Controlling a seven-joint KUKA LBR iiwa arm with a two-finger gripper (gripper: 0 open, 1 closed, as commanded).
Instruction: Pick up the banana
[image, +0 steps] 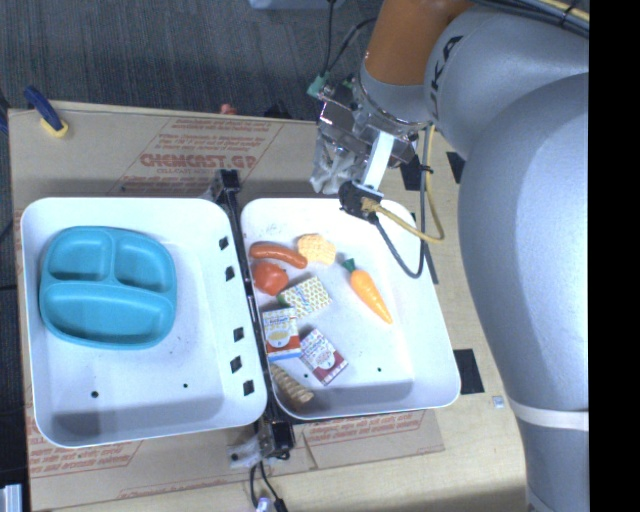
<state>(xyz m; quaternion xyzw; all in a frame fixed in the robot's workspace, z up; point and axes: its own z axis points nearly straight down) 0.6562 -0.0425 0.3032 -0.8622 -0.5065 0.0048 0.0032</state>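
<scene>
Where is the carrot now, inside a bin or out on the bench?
Inside. The carrot lies flat on the floor of the view's right-hand bin, within its walls.

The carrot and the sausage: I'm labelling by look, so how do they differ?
The carrot is orange with a green top; the sausage is reddish-brown. The carrot tapers to a point; the sausage keeps an even width. The carrot lies diagonally; the sausage lies nearly level. Both are in the right bin.

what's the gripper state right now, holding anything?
gripper: above the back rim of the right bin; open or closed cannot be told from this view, and nothing is seen held.
</scene>
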